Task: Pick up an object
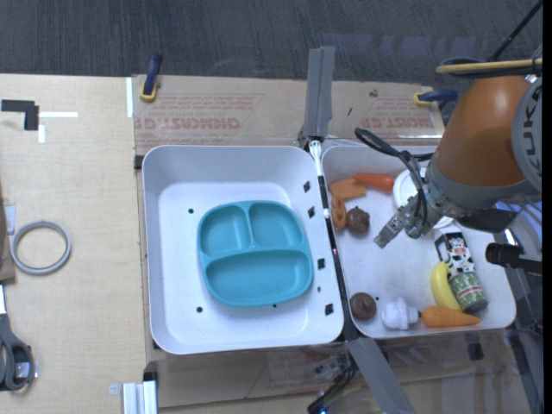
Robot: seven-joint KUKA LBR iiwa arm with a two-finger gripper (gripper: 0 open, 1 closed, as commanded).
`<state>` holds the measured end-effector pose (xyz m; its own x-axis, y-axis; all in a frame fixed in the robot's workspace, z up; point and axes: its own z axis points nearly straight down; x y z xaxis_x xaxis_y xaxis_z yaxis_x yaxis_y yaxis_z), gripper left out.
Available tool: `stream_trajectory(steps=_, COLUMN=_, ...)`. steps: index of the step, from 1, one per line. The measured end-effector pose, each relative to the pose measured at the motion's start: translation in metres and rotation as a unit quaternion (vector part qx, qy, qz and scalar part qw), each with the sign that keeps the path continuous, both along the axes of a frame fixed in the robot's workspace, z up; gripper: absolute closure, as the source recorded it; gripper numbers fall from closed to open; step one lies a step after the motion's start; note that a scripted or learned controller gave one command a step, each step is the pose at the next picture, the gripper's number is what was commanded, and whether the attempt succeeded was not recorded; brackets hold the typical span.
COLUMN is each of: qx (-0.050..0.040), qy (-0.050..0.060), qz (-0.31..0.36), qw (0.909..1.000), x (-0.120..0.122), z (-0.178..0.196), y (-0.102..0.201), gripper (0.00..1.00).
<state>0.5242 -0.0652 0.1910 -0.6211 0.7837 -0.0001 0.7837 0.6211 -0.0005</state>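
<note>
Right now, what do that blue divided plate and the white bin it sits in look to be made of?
The blue divided plate looks like molded plastic: one even turquoise color, rounded compartment ridges, a soft satin sheen. The left white bin also seems to be plastic, possibly thin formed sheet: smooth, slightly glossy walls with rounded corners. Neither can be confirmed by look alone.

The hand [392,229] hovers over the right bin [388,274] beside toy food.
</note>
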Motion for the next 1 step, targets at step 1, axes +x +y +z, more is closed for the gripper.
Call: stream_trajectory(steps=1, qx=0.0003, qy=0.001, qz=0.177, qw=0.9843, x=-0.0102, z=-0.0576, y=-0.0544, gripper=1.00)
